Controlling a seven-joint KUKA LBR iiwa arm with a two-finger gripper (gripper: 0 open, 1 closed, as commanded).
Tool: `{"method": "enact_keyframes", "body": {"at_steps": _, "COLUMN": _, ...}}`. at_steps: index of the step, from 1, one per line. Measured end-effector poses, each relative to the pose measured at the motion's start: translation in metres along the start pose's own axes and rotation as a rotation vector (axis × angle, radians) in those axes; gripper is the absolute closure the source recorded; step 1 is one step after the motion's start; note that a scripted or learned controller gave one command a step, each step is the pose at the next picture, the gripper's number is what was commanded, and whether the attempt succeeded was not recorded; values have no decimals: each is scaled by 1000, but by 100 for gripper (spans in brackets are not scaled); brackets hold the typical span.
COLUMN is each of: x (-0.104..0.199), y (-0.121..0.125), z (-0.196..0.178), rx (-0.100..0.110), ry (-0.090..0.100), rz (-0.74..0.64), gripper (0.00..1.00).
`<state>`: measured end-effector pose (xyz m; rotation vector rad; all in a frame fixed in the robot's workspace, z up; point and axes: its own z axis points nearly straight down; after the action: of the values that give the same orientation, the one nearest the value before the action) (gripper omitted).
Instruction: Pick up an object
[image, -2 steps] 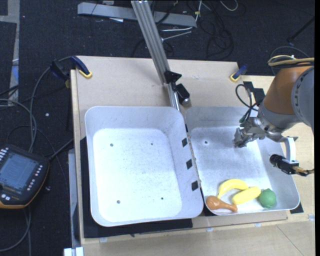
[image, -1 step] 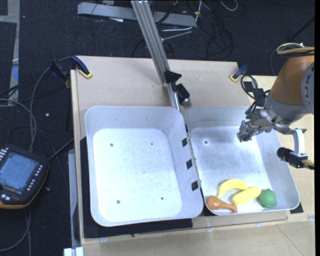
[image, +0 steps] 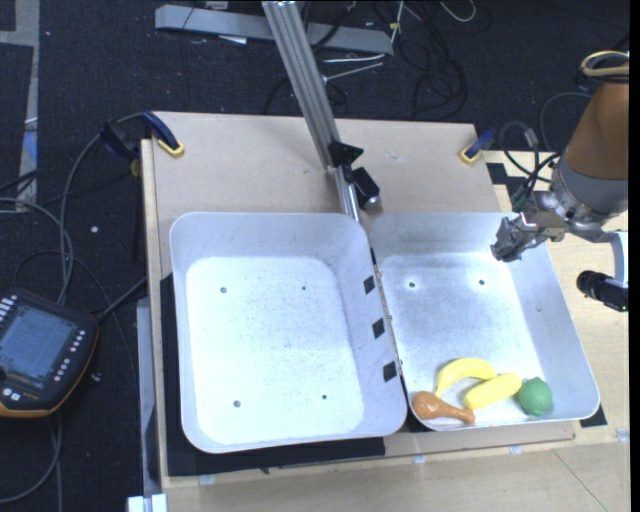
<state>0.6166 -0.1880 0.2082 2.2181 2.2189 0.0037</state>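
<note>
Two yellow bananas lie close together at the near end of the right bin. An orange-brown pear-shaped toy rests just left of them, and a green round fruit sits in the bin's near right corner. My gripper hangs over the far right part of the right bin, well away from these objects. Nothing shows between its fingers.
The left bin lies beside the right one on the wooden bench. A slanted metal rail with a black clamp reaches down to the bins' shared far edge. Yellow clamps mark the bench's far corners. A pendant lies on the floor at left.
</note>
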Motion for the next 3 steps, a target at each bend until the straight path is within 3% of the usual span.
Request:
{"method": "enact_keyframes", "body": {"at_steps": 1, "x": 0, "y": 1, "z": -31, "rx": 2, "ry": 1, "rz": 0, "gripper": 100}}
{"method": "enact_keyframes", "body": {"at_steps": 3, "x": 102, "y": 9, "z": -27, "rx": 5, "ry": 2, "rz": -4, "gripper": 100}}
